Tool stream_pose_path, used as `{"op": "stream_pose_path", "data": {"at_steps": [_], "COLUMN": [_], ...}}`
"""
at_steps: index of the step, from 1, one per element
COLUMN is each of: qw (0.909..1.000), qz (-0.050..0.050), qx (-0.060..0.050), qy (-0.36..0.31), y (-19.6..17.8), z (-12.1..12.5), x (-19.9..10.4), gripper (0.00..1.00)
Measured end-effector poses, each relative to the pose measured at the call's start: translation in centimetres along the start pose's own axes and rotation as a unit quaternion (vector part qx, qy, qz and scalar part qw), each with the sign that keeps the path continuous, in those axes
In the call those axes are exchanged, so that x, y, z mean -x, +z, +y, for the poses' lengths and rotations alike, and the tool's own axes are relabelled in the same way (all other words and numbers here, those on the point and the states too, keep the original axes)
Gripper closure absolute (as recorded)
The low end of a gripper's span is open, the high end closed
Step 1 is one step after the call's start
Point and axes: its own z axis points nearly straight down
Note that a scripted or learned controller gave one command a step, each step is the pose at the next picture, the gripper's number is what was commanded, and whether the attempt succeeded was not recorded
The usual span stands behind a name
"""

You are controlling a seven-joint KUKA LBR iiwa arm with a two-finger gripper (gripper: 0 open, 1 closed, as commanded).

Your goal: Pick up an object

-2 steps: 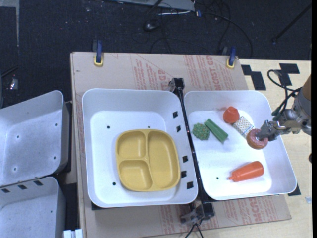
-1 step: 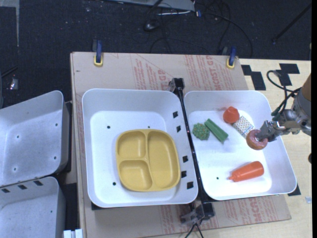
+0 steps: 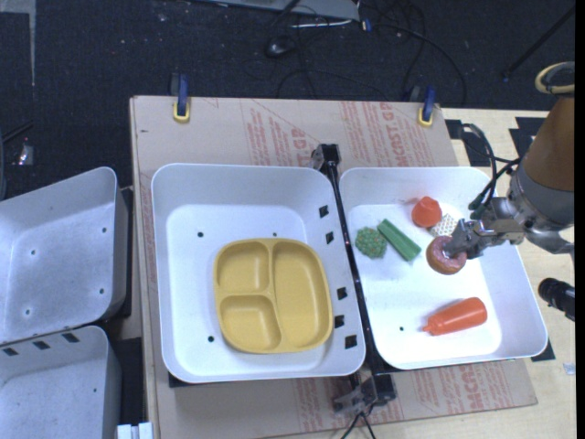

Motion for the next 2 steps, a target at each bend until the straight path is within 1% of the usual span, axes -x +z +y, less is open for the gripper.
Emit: {"op": "stream_pose_path", "data": {"at_steps": [1,2], "qw": [1.0,1.0], "qz": [0.0,0.0], "qx": [0.0,-0.001], "qy": [0.0,0.0], "y": [-0.6,-0.6], "z": [1.2,0.8], "x": [-5.5,-11.2], "gripper": [1.0,1.0]}}
